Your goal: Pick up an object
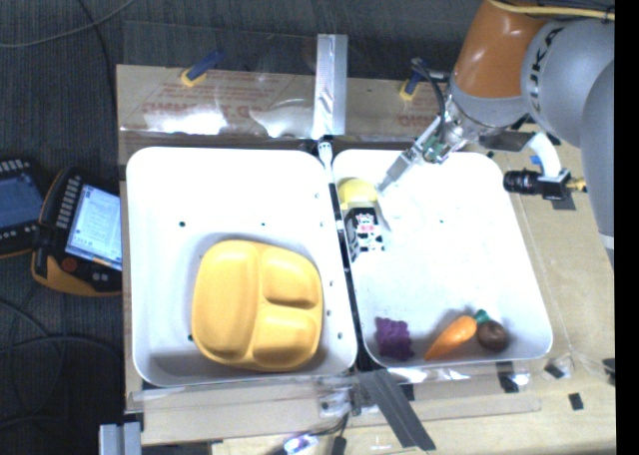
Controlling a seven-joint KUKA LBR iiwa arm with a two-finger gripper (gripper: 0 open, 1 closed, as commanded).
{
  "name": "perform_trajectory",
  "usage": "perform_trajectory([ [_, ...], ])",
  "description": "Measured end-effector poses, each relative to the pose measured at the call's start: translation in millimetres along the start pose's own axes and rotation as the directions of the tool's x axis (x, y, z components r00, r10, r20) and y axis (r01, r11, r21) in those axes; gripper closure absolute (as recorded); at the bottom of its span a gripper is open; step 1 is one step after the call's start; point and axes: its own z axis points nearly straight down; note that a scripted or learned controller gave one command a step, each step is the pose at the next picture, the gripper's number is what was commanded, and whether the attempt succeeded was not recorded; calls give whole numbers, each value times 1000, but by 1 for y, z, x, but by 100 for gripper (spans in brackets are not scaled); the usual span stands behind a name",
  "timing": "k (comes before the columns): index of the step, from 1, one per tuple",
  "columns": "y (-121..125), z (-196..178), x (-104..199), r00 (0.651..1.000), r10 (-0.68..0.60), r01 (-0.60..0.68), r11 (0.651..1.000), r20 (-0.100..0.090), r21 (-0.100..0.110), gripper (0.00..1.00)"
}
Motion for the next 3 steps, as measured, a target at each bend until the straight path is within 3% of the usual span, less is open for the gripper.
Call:
perform_trajectory([
  [1,18,-6,25,984,-179,179,984,0,0,0],
  [2,-25,54,28,988,156,-156,988,9,-22,0],
  [3,-25,55,28,988,156,-156,988,9,-22,0],
])
